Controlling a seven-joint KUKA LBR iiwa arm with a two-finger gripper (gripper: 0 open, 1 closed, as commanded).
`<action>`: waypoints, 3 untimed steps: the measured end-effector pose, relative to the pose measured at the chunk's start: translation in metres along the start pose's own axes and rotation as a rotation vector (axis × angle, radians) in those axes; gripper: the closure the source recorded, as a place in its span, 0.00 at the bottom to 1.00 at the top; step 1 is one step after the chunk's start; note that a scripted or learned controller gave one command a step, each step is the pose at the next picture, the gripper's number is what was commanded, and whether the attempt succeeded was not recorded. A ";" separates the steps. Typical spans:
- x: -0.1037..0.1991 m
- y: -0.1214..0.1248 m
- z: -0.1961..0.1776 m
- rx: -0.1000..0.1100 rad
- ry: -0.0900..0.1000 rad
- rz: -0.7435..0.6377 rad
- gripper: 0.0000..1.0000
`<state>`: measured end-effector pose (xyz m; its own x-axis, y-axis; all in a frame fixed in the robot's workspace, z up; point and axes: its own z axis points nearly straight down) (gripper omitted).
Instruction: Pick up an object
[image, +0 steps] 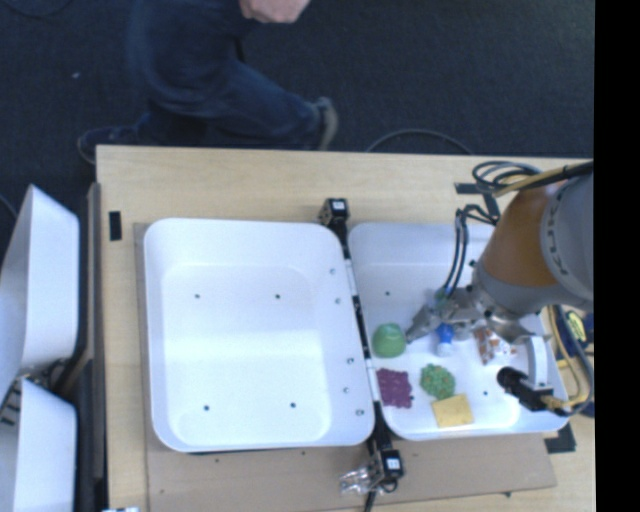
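The arm (530, 245), grey with its orange band, rises closest to the lens at the right of the frame and leans down into the right bin (400, 250). The left bin (240, 330) fills the middle of the frame. Next in size come the candidates in the lower part of the right bin: a yellow block (452, 411) near the bottom rim, a purple lump (394, 387) just beside the divider, a green ball (389, 340) above it, and a dark green clump (437, 379) between them. The gripper (447, 322) hangs low just right of the green ball, and a small blue item (444, 342) sits right under it. Whether its fingers are spread or pressed together I cannot tell.

This looks like the reach-and-descend step, nothing lifted yet. The next move probably calls for settling squarely over one object before squeezing.
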<state>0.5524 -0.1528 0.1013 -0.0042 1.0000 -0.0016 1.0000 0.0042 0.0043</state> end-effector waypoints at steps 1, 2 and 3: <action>-0.001 -0.001 -0.011 0.001 0.001 0.002 1.00; 0.060 0.056 -0.052 -0.004 0.002 -0.005 1.00; 0.029 0.014 -0.202 -0.013 -0.003 0.007 1.00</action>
<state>0.5657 -0.1230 0.3035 0.0024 1.0000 -0.0045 0.9999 -0.0023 0.0171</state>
